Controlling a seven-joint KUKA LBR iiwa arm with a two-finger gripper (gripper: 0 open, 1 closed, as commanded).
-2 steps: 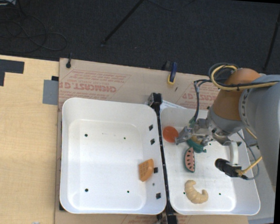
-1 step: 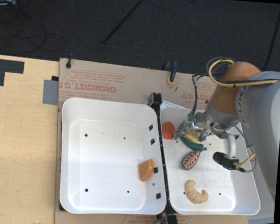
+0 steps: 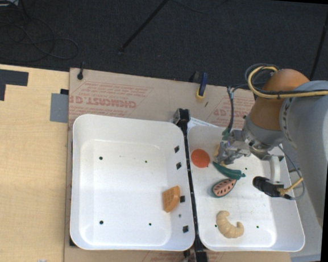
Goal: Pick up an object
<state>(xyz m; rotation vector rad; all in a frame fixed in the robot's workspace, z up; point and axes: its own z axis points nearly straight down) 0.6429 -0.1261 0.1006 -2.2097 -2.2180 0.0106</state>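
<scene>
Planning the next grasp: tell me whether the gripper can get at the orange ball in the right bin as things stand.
Probably yes. The orange ball lies uncovered just left of the gripper, apart from the green object; only the divider stands close beside it.

Open floor across the left bin (image 3: 122,152) except the sponge (image 3: 171,199) by its right wall.

The grey arm (image 3: 305,120) reaches in from the right, its orange band (image 3: 272,97) sitting just above the wrist. Cables loop over the band's top. The wrist tips downward and leftward — the gripper (image 3: 225,156) hangs low at its end, pointing down, its metal parts bunched close together.
</scene>
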